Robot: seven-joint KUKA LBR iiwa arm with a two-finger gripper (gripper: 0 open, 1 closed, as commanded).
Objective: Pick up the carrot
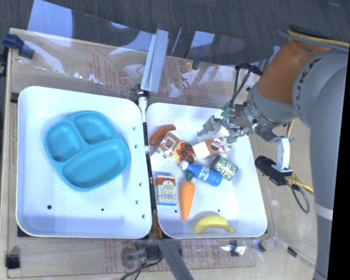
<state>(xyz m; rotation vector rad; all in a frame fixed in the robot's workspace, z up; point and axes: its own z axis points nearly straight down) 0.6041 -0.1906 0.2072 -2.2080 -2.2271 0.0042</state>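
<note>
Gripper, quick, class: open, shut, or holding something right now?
Gripper: cannot be told; it hangs over the right bin's far end, apart from the carrot.

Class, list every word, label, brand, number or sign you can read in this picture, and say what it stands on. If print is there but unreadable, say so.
No text can be read.
Small carton beside the carrot: printed label, too blurred.
Green can: label, too small.
Blue bottle: markings, too blurred.
Bench surface: faint reddish print, unreadable.

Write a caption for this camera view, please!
Gripper hovers over the right bin's toys; carrot lies untouched.
</note>
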